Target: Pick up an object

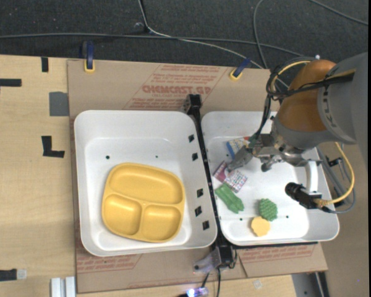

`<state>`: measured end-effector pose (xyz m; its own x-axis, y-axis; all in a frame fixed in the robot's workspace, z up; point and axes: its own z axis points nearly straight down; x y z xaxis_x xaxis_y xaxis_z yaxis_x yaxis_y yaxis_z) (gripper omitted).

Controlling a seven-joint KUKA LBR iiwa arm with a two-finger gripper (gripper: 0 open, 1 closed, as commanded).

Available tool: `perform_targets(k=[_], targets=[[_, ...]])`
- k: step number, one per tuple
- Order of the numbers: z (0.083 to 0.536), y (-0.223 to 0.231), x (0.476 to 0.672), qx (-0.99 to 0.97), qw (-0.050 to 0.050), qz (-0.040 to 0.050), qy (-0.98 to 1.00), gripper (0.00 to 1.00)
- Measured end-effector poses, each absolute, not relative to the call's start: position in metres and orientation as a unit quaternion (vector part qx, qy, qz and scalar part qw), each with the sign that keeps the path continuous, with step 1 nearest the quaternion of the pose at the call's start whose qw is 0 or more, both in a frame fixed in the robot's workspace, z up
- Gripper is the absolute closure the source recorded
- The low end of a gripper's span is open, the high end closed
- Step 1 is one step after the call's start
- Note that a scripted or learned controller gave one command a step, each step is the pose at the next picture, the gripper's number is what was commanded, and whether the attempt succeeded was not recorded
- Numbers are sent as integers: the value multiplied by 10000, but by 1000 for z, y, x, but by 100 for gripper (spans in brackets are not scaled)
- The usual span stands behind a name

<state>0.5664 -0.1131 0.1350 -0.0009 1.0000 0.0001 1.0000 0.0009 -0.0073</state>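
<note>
Looking down on the desk point(25, 166), you see the arm point(321, 101) reaching in from the right side, its grey body and orange band bulking over the upper right part of the right bin point(297, 231). The wrist bends down and leftward, so the gripper point(242, 159) points toward the bin's left half, near the divider between the two bins. You cannot tell from here whether the fingers are spread or pressed together, because the dark metal parts blur into each other and into the clutter beneath. Nothing can be made out between them.

Just under and beside the gripper tip lies a small packet with pink print point(232, 178), close to the right bin's left wall. Nearer the bin's front edge, a green ridged piece point(229, 198) lies tilted, just below the packet. Toward the middle of the front edge you have a round green bumpy toy point(268, 209), and touching its lower side a small yellow piece point(260, 227). A black cylinder on the arm point(300, 195) hangs over the bin's right half.

The left bin point(89, 135) holds a yellow divided plate point(142, 202), lying flat in the middle toward the front.
</note>
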Motion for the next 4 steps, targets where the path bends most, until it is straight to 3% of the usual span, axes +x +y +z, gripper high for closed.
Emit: perform_targets(k=[1, 2, 3, 4], targets=[[87, -113, 568, -7069, -3, -11, -7073, 0], [103, -110, 573, -7058, -43, -66, -7084, 100], [167, -110, 571, -7067, -21, -12, -7075, 100], [220, -111, 573, -7067, -22, -13, -7075, 100]])
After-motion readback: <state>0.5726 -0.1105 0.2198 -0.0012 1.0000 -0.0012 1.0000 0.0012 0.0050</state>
